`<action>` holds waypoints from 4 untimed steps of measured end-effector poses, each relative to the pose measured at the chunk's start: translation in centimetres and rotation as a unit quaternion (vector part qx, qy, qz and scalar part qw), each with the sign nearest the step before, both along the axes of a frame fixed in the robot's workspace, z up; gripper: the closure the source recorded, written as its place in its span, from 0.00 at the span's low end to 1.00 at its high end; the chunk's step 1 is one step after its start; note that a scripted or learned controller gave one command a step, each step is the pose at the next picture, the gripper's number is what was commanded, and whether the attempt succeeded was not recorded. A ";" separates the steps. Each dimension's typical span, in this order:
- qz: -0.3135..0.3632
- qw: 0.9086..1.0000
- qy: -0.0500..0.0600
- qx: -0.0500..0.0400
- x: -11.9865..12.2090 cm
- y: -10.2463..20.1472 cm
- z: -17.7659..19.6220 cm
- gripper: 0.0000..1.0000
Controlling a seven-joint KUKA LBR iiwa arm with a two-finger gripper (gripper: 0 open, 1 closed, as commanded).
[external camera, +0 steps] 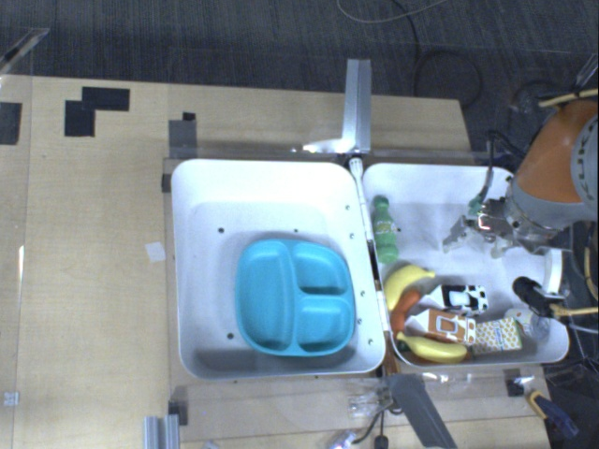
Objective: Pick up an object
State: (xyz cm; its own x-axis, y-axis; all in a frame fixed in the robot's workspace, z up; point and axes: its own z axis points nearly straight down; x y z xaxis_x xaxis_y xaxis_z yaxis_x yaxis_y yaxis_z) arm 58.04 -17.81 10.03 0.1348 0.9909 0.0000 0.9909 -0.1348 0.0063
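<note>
In the camera view my gripper (479, 239) hangs over the back half of the right bin (426, 181), open, with nothing between its fingers. Bare white bin floor lies under it. A green bottle (381, 228) lies along that bin's left wall, to the left of the gripper. In front of the gripper sit a yellow banana (408, 282), a small black-and-white object (465, 297), an orange and white box (449, 325), a second banana (432, 348) and a patterned pouch (498, 335). An orange-red piece (400, 315) lies between the bananas.
The left bin (201, 204) holds a blue divided plate (294, 296). A metal post (357, 106) stands behind the rim where the two bins meet. The grey arm with its orange band (552, 157) comes in from the right.
</note>
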 end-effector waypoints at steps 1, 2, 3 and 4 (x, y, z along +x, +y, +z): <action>-0.010 1.000 -0.002 -0.001 3.8 -0.4 -1.2 0.00; -0.007 1.000 -0.005 -0.001 4.1 -0.2 0.2 1.00; -0.138 0.990 0.000 0.001 3.3 3.3 11.2 1.00; -0.075 0.997 0.000 0.000 6.0 3.8 12.5 1.00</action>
State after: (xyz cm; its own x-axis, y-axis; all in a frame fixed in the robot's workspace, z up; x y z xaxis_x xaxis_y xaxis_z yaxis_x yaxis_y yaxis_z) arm 64.02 -14.05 22.58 0.2822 0.9594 -0.0001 0.9593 -0.2822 0.0063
